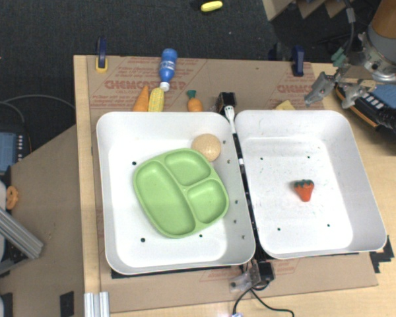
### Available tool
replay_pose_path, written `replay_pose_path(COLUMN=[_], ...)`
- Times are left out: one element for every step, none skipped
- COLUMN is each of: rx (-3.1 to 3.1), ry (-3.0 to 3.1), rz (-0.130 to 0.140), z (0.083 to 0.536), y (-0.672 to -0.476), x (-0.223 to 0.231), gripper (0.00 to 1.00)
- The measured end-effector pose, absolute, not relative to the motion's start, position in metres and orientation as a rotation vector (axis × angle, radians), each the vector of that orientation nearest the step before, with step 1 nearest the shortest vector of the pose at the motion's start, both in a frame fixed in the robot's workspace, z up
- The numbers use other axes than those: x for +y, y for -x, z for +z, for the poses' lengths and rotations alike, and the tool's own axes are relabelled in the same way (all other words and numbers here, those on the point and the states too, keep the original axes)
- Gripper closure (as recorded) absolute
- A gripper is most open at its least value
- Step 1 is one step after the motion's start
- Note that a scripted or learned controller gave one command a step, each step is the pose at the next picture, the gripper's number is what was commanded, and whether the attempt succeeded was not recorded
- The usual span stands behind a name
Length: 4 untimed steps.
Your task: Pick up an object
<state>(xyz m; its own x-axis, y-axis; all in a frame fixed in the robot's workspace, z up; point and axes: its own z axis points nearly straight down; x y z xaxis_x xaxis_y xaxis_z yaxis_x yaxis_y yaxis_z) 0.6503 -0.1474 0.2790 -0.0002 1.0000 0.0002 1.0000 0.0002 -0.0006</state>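
The robot arm is grey and round, with a shiny silver ring at its wrist. Its pincer is grey metal — small and bony (with a bit of green).

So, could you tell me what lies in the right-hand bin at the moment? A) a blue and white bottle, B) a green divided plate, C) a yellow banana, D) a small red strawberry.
D: a small red strawberry sits alone on the floor of the right bin, while the green divided plate rests in the left bin and the bottle lies on the board behind the bins.
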Motion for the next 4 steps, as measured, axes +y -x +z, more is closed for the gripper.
replay_pose_path(rx=[-2.212, -2.216, -2.215, -2.220], ry=[2.219, 2.217, 2.214, 2.225], rz=[0.009, 0.005, 0.004, -0.001], z=[0.170, 0.080, 0.084, 0.095], y=[-0.622, -0.584, -0.517, -0.521], x=[-0.174, -0.154, -0.106, -0.109], gripper=[0.00, 0.00, 0.00, 1.00])
